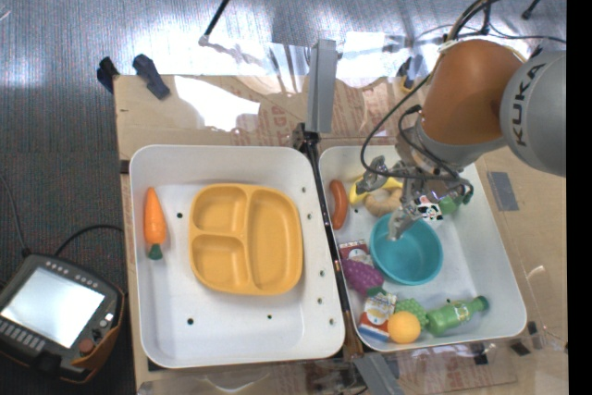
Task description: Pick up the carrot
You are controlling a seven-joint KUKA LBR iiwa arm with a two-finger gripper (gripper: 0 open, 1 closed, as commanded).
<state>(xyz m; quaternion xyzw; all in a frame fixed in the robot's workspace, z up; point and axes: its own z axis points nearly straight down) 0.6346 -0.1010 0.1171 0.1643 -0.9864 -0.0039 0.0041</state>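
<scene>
Along the left wall of the left bin, the carrot lies lengthwise with its green end toward the viewer, just beside the yellow divided plate but apart from it. Over the right bin, well apart from the carrot, the claw hangs above the rim of the teal bowl; whether it is released or clenched cannot be told, and nothing is seen between its fingers. Around it lie a sausage, a banana, a purple grape bunch, an orange ball and a green bottle. Judged from this layout, the pick has not begun: the arm must cross the divider between the bins. Likely risks are these: a low crossing could strike the divider or the plate; the carrot's closeness to the bin wall leaves little room for one finger, so the claw may land on the wall or nudge the carrot aside; and its rounded, tapering body could slip out of a grip placed near the tip.
</scene>
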